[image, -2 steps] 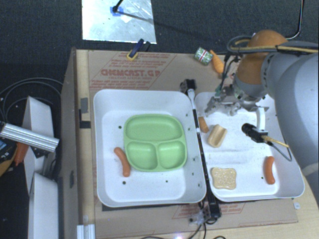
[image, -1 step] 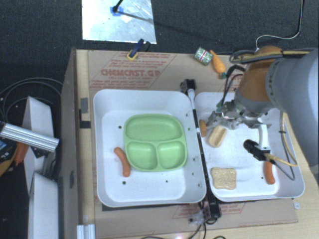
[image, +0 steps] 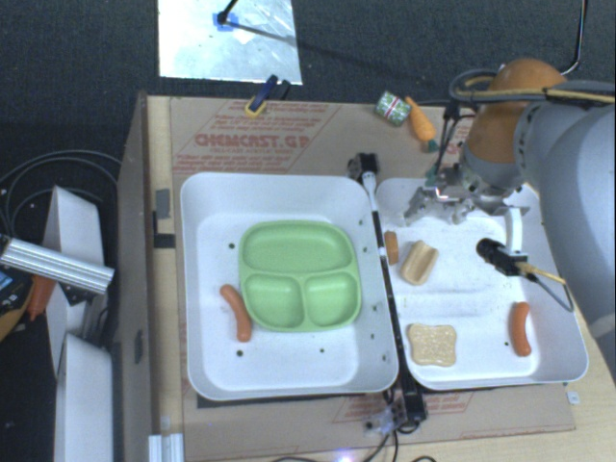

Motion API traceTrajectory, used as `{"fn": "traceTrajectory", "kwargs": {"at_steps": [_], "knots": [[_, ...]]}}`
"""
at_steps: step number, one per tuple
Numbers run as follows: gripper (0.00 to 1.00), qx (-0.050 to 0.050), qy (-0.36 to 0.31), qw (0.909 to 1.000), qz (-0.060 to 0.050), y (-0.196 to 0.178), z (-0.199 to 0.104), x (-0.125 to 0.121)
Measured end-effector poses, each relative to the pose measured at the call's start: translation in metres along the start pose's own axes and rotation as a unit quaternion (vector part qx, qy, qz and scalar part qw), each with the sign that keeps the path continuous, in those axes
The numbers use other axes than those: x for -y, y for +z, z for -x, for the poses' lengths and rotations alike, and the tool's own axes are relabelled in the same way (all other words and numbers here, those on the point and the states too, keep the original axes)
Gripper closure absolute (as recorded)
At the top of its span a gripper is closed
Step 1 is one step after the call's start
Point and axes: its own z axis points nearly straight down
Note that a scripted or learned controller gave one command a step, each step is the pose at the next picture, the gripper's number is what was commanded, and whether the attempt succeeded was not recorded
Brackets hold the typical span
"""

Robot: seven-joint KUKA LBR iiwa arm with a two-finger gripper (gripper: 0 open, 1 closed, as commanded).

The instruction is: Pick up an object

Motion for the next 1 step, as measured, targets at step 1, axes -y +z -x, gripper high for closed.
{"fn": "traceTrajectory", "kwargs": {"at_steps": [1], "knots": [[0.00,0.000,0.002,1.0000,-0.001,0.0001,-0.0250,0.0547]]}}
